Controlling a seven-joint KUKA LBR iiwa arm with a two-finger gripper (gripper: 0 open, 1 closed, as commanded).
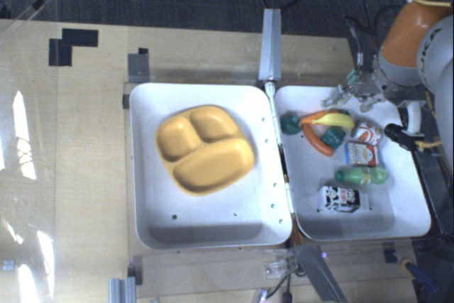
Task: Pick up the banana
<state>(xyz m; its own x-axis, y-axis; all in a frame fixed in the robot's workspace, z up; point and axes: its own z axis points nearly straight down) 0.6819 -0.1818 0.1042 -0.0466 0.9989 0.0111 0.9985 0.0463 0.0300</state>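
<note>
The left bin (142,152) carries 1 yellow 3-compartment tray (204,148), which sits toward the bin's centre and plays no part in the pick. The right bin (418,223) carries the clutter. Starting at its left wall, a dark green round item (290,124) lies just beside the rim. Next comes an orange carrot-shaped item (317,139), curved around the lower side of the banana (335,120) and apparently touching it. The banana lies in the bin's upper half, near the far edge, roughly parallel to that edge. To its right lies a small red-and-white packet (365,135) above a blue-and-white carton (357,153), then a green bottle (362,175) lying on its side, and a black-and-white carton (340,198) toward the near edge. The gripper (360,92) hangs above the bin's far edge, just beyond the banana's right end, and its fingers appear spread apart with nothing between them. Risk 1: because the carrot-shaped item hugs the banana, a descent biased toward the near edge is likely to close on the carrot-shaped item or on both. Risk 2: a finger landing on the banana's curved back may push it aside instead of straddling it. Risk 3: the far wall is close, so a finger could strike the rim. Risk 4: the red-and-white packet near the banana's right end could be dragged.
</note>
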